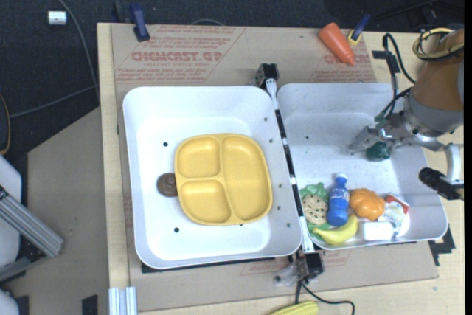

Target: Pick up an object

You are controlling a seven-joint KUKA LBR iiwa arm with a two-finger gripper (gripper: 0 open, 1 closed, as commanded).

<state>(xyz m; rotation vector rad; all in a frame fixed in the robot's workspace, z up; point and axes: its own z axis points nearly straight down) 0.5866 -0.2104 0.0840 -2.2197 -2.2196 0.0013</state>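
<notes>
At the right of the frame, the gripper [376,146] sits clamped on a small green toy [379,152] in the right bin [324,107].

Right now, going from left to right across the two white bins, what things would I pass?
Brown disc → yellow divided plate → cookie → blue bottle → orange → gripper at a dark green object.

Setting: robotics lab | Evidence: two white bins [147,181] set on a cardboard-covered bench [184,55] | dark carpet seen beyond the bench | cables trailed left of the bench | aluminium framing [26,225] seen lower left of the bench
</notes>
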